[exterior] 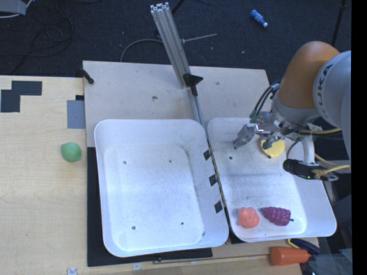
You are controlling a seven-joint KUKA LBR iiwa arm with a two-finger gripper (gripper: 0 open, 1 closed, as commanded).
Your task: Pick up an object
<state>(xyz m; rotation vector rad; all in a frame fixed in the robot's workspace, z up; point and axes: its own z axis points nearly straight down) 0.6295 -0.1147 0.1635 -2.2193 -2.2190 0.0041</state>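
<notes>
Nearest us, at the counter's front edge around 5 o'clock, we see an orange object [289, 255]. Just beyond it, in the right bin [321, 225], a pink-orange fruit [248, 217] lies beside a purple grape bunch [276, 215], near each other but apart. At the bin's far end, toward 2 o'clock, the gripper [256, 134] hangs with its fingers spread and nothing between them; a yellow object [274, 148] lies just beside it, partly hidden by the wrist. We find the left bin [109, 148] alongside, and a green ball [71, 152] at 9 o'clock on the counter.
</notes>
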